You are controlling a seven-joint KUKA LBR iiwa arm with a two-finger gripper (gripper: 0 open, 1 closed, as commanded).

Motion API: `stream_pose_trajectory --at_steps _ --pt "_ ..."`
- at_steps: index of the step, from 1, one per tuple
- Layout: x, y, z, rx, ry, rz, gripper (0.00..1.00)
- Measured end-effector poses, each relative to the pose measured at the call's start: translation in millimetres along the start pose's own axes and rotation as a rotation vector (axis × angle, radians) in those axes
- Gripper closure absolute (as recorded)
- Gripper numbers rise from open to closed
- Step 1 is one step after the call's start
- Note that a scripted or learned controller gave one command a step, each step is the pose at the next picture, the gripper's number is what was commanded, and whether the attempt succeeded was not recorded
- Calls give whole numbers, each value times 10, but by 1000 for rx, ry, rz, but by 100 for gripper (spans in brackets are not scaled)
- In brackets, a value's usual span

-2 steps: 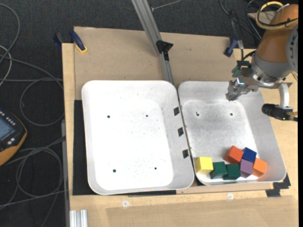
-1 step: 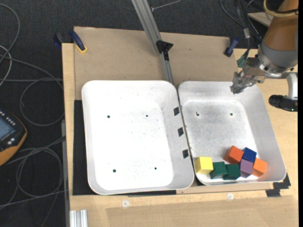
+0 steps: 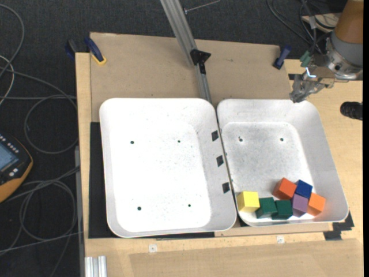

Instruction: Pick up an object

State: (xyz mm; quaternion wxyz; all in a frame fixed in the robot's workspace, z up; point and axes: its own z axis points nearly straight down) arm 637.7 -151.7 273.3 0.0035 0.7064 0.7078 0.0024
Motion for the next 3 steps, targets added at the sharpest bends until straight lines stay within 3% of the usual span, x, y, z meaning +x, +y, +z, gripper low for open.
stream_pose_trajectory --at_steps 1,3 --pt "568 -72 146 11 5 -4 100" --pt "1625 -130 221 7 5 -5 100"
